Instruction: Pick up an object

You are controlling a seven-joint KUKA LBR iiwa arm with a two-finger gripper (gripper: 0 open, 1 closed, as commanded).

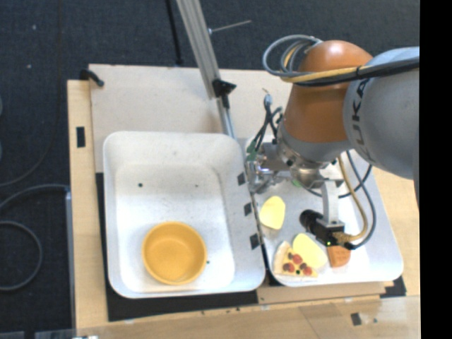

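Observation:
My gripper (258,172) hangs low over the near-left part of the right bin (385,256), close to the wall it shares with the left bin. Just below it lies a pale yellow piece (272,212), apart from the gripper. Further toward the front edge lies a toy pizza slice (299,257) with red dots, and a small orange piece (340,257) sits to its right. A yellow bowl (174,252) stands upright in the front part of the left bin (141,161). The arm's orange band and grey body hide the back of the right bin.
A slanted metal post (201,44) rises from behind the bins and ends near the top of the shared wall. Cables loop around the wrist above the right bin.

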